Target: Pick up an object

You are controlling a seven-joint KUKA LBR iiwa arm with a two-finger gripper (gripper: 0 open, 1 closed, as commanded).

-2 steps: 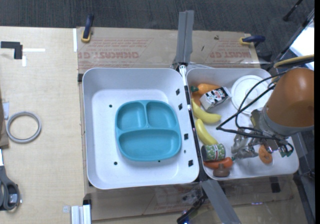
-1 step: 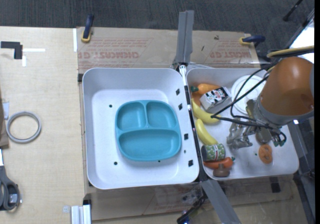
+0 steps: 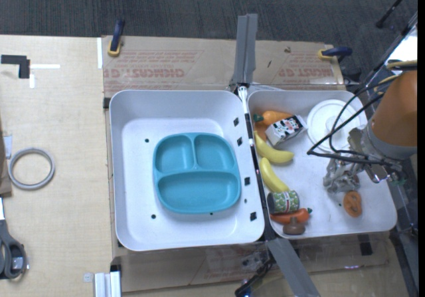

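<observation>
My gripper (image 3: 341, 181) hangs low over the right side of the right bin (image 3: 378, 222), under the orange-banded wrist. Just below and right of it lies a small orange piece of food (image 3: 352, 203), close to the gripper and apart from it as far as I can see. Along the bin's left wall lie two bananas (image 3: 272, 161), a small black-and-white carton (image 3: 286, 129), an orange item (image 3: 274, 117), a green can (image 3: 283, 200) and a red pepper (image 3: 292, 216). A white round dish (image 3: 332, 120) rests at the back of the bin.
The left bin (image 3: 126, 156) holds a blue divided plate (image 3: 197, 173). A grey tape ring (image 3: 29, 168) and scissors (image 3: 10, 256) lie on the bench at the far left. Black cables (image 3: 345, 129) loop from the arm over the white dish.
</observation>
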